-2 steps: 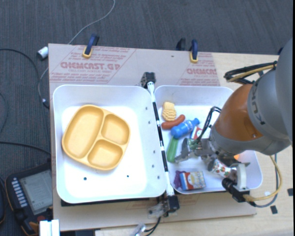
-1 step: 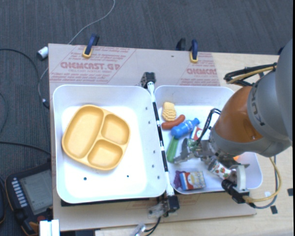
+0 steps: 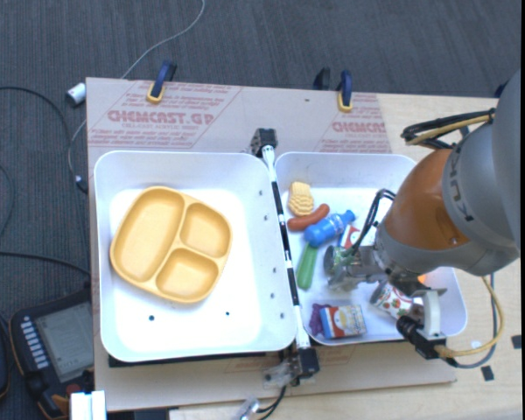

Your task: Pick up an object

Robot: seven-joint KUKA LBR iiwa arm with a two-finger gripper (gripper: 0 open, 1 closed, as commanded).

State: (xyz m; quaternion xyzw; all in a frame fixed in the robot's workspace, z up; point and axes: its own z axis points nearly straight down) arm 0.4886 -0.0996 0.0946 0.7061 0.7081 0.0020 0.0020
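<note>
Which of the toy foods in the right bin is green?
The long cucumber-shaped piece by the divider; the hot dog above it is orange-red, the corn yellow.

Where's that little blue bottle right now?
The blue bottle lies in the right bin, near its left side, just right of the hot dog and above the green cucumber.

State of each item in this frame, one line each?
Yellow divided plate: flat in the left bin.
Green toy: lying in the right bin.
Blue bottle: on its side.
Purple packet: lying flat.
Gripper: low in the right bin, beside the green toy.
</note>
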